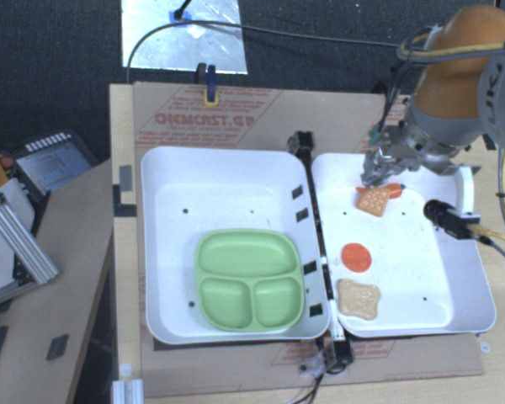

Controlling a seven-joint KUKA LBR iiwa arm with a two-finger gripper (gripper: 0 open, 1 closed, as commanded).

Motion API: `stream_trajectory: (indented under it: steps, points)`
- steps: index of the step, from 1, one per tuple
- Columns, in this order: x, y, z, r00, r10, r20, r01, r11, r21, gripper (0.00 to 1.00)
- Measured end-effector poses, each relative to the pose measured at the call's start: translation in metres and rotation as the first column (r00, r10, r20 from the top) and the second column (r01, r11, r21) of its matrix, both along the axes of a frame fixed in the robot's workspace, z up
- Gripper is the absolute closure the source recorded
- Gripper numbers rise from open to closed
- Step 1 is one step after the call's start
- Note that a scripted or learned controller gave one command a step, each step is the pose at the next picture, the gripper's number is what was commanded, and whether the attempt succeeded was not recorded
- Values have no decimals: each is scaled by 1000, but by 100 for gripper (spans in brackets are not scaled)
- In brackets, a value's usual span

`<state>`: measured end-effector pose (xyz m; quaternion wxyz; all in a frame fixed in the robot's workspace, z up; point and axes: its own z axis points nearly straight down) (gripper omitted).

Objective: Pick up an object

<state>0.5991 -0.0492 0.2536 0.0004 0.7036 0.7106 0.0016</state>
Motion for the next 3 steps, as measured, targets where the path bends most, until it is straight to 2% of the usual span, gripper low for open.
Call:
stream_trajectory:
  steps: [1,2,3]
  points:
    - [1,53,-17,1000,0,-2,0,1000,0,100]
    - [3,102,-11,1000,0,0,0,1000,0,100]
    - [5,160,-28,1000,0,-2,0,1000,0,100]
